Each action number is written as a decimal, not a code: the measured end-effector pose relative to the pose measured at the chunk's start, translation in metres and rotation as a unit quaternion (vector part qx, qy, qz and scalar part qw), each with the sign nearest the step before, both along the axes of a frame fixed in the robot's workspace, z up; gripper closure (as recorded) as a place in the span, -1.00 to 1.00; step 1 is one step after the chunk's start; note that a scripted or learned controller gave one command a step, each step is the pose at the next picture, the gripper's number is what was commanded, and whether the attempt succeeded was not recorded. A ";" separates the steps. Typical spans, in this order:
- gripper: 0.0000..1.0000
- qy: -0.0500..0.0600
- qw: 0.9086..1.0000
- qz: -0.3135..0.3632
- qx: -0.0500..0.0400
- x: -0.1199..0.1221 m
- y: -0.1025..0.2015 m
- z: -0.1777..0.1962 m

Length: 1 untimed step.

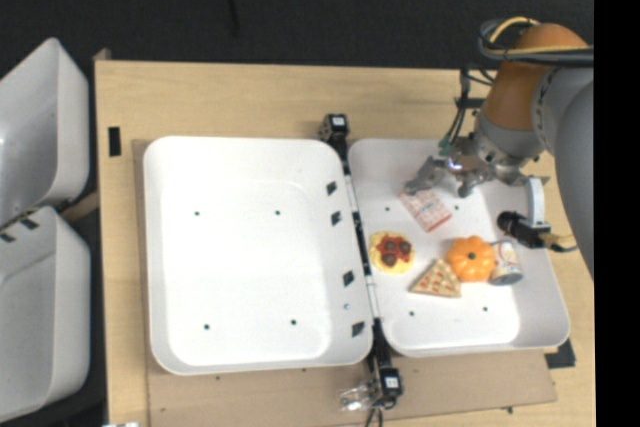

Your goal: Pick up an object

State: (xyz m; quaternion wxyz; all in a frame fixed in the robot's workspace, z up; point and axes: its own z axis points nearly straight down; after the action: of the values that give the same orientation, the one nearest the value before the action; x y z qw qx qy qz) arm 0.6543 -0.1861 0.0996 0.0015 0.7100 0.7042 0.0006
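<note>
My gripper (442, 182) hangs over the back part of the right bin (540, 315), open, with nothing between its grey fingers (419, 182). Just in front of it a white and pink packet (426, 209) lies flat on the bin floor. Further forward are a yellow tart with dark berries (391, 252), an orange pumpkin (471, 258), a pizza slice (436, 280) and a small tin on its side (507, 264), which touches the pumpkin's right side.
The left bin (240, 250) lies beside the right one, joined by a row of black clips (352, 245). Both sit on a wooden bench (220, 100). White moulded shapes (35, 215) stand off the bench at the left.
</note>
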 end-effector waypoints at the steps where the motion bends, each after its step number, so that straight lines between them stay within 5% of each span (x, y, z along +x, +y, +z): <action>1: -1.00 0.005 1.000 0.007 -0.003 0.035 0.084 0.004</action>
State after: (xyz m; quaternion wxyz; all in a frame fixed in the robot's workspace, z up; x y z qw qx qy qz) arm 0.6896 -0.1018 0.1039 0.0005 0.7048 0.7094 -0.0050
